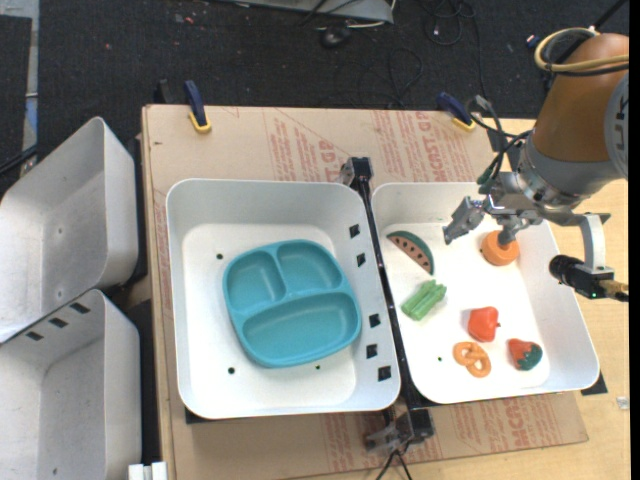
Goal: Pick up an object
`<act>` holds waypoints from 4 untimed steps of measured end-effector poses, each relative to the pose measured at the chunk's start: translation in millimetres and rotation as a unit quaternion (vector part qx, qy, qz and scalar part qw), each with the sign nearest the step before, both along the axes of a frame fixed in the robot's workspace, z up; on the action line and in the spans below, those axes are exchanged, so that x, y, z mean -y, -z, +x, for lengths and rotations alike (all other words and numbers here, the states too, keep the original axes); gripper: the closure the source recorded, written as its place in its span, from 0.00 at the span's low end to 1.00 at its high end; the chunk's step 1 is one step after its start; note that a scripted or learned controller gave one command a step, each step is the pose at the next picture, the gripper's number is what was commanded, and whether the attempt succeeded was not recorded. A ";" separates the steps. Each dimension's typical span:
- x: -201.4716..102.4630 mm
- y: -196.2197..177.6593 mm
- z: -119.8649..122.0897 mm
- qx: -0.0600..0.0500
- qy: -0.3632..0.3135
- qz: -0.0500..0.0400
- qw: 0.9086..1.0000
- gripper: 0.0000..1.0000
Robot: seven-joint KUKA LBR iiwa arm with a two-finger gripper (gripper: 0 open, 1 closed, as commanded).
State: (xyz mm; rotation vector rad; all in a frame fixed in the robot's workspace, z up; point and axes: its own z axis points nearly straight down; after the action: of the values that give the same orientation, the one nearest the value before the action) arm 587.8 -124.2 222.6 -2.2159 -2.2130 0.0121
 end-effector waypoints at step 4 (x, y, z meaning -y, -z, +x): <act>-2.8 132.5 -0.3 0.004 0.000 0.000 1.000 0.00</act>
State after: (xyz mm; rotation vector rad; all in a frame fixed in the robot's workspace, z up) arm 587.5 -121.4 90.1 -2.2207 -2.2181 0.0032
